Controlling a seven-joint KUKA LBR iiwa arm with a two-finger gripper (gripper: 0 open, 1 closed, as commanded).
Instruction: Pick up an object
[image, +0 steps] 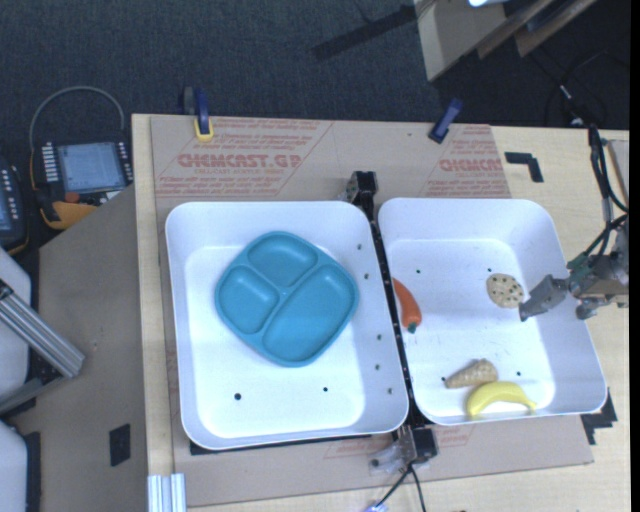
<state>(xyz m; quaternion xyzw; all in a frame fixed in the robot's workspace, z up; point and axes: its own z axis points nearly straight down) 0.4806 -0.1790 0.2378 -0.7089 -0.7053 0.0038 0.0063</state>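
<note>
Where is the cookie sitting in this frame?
The cookie lies in the right bin, toward its right wall, just left of the gripper and up-view from the banana.

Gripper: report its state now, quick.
Grey two-finger gripper: open or shut cannot be told; it sits just right of the speckled round cookie, nothing visibly held.

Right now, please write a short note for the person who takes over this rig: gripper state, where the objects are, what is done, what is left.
Gripper: at the right bin's right side, beside the cookie; nothing seen in it.
Right bin: cookie, carrot at left wall, banana and a beige piece near the front.
Left bin: blue divided plate.
Done: nothing picked.
Left: grasp and lift one object; the cookie looks nearest.
</note>
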